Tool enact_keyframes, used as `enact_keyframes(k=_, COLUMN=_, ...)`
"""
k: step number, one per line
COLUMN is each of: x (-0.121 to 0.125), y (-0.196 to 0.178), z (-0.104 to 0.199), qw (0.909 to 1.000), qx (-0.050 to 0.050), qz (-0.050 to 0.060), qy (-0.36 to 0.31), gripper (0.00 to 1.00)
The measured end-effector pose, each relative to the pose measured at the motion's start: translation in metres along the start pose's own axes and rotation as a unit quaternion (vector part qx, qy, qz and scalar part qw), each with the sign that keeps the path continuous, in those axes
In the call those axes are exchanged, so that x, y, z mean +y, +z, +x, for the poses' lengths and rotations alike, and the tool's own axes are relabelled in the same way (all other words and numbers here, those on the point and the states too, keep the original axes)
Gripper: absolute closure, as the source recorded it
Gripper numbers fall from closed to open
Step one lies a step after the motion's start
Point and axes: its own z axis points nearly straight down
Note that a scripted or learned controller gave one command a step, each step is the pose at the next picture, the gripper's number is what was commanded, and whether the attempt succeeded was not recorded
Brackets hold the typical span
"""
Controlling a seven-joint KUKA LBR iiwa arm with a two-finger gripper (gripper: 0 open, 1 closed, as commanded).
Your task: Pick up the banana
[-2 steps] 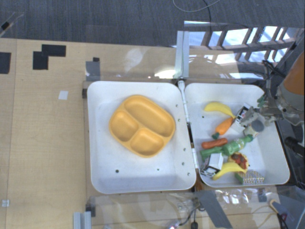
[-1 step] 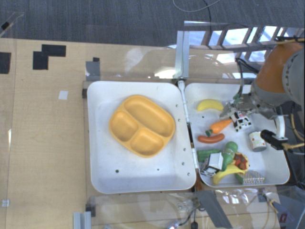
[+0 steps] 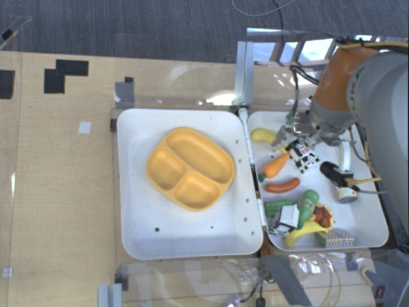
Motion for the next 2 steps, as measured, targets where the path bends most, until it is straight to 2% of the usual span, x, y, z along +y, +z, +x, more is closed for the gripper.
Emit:
enact_keyframes(k=1, x=0.017, y=0.002, z=0.019, qw=0.9961, qx=-0.004, qz=0.005, qy=-0.088, gripper=0.0)
enact_keyframes(k=2, x=0.019, y=-0.012, z=0.019, qw=0.9959, qx=-0.004, qz=0.003, qy=-0.09, gripper=1.0)
